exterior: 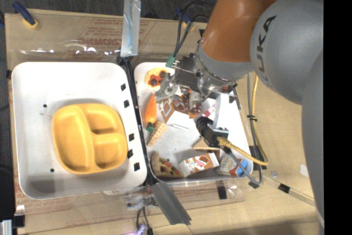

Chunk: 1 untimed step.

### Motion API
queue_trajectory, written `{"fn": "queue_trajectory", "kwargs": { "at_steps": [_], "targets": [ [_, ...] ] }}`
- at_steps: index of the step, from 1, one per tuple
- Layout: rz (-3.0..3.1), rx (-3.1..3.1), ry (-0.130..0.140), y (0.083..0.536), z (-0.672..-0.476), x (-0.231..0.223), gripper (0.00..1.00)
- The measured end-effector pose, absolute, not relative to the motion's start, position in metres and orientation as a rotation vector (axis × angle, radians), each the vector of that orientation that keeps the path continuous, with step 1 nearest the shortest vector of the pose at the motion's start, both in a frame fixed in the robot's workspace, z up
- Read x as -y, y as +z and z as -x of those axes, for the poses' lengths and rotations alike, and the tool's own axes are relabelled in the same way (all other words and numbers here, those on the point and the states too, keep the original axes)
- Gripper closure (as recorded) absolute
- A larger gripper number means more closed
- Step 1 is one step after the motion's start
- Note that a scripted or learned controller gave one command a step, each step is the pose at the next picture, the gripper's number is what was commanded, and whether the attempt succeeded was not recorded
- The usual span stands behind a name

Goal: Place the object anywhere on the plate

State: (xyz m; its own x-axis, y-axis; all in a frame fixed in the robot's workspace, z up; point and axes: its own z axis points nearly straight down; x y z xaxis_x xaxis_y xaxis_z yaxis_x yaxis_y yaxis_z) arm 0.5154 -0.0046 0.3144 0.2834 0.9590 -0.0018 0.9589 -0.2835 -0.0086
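Two shallow white bins are set side by side on a brown bench (82, 36), with dark carpet beyond at 12 o'clock. A yellow divided plate (88, 137) is seen in the left bin (33, 80). A toy carrot (150, 109) and small packets are scattered in the right bin (231, 118). The gripper (179, 97) is lowered among them, mostly hidden under the arm (258, 36); whether anything is held cannot be told.

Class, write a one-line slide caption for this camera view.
KUKA arm reaches over the right bin of toy food, beside a carrot; the yellow divided plate waits in the left bin.
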Motion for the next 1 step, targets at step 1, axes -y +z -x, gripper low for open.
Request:
{"fn": "queue_trajectory", "kwargs": {
  "at_steps": [1],
  "targets": [
    [2.264, 2.168, 0.016, 0.1895, -0.4882, -0.0533, 1.00]
  ]
}}
